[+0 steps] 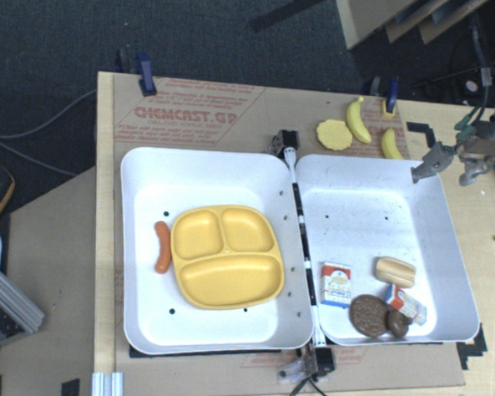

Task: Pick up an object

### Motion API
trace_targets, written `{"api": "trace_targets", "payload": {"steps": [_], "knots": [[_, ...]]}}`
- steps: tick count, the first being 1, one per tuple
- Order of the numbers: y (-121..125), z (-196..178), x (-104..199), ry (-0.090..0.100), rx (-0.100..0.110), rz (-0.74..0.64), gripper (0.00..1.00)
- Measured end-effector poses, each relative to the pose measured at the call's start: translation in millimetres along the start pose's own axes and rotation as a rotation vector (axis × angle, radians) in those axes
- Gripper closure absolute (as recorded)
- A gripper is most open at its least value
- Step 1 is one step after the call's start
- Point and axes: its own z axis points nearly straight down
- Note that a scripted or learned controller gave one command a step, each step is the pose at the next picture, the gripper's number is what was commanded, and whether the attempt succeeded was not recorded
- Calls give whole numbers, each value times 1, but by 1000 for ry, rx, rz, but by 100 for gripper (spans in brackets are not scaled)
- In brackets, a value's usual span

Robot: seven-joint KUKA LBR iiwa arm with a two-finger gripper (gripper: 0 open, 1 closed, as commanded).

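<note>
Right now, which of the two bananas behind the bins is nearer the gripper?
The right-hand banana, next to the right bin's back corner; the gripper hangs just right of it. The other banana lies further left, beside the yellow round piece.

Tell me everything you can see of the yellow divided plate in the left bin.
The yellow divided plate looks like glossy plastic: a rounded rectangle with three compartments, two smaller ones at the far side and one long one nearest the camera. It lies flat, turned slightly askew, about mid-floor in the left bin. All three compartments hold nothing. An orange sausage lies just off its left edge.
</note>
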Motion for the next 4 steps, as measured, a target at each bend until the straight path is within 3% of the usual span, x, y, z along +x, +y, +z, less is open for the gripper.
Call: {"api": "trace_targets", "payload": {"steps": [1, 2, 3, 4], "knots": [[-86, 102, 38, 7, 17, 1, 0], [-100, 199, -1, 0, 5, 4, 0], [-97, 185, 0, -1, -3, 1, 100], [-8, 190, 56, 1, -8, -9, 100]]}}
